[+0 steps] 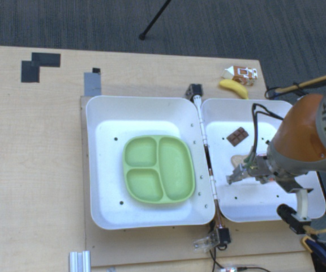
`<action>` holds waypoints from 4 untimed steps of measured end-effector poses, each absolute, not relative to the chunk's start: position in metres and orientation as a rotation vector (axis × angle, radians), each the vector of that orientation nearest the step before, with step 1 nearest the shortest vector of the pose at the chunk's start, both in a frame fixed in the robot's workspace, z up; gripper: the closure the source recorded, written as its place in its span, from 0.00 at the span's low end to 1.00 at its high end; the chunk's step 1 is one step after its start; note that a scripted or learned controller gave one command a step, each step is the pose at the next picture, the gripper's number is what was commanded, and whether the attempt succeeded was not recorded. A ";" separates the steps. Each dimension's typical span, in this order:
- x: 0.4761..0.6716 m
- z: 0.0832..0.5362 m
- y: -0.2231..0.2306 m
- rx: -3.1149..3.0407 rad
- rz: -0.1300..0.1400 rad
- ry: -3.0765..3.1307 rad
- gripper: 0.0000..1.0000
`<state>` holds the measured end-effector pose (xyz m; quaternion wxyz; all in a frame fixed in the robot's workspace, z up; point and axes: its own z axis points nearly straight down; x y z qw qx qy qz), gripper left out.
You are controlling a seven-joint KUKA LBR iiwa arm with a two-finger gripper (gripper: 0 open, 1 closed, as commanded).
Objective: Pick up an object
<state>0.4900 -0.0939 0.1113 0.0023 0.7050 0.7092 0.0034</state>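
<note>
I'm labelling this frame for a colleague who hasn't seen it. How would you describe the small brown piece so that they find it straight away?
Find the right-hand white bin, the one the arm reaches into. On its floor near the back lies a small brown chocolate-like square, flat and turned like a diamond. It is the only dark thing there; the pale object in front of it is beige.

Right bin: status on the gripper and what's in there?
Gripper low in the right bin, beside a pale object. Brown chocolate bar lies apart, untouched. Green tray in the left bin. Nothing in the way.
</note>
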 end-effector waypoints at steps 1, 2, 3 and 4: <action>0.491 0.122 -0.093 2.209 0.014 2.225 1.00; 0.491 0.122 -0.093 2.209 0.014 2.226 0.00; 0.488 0.086 -0.085 2.219 0.006 2.219 0.00; 0.490 0.098 -0.085 2.214 0.012 2.218 1.00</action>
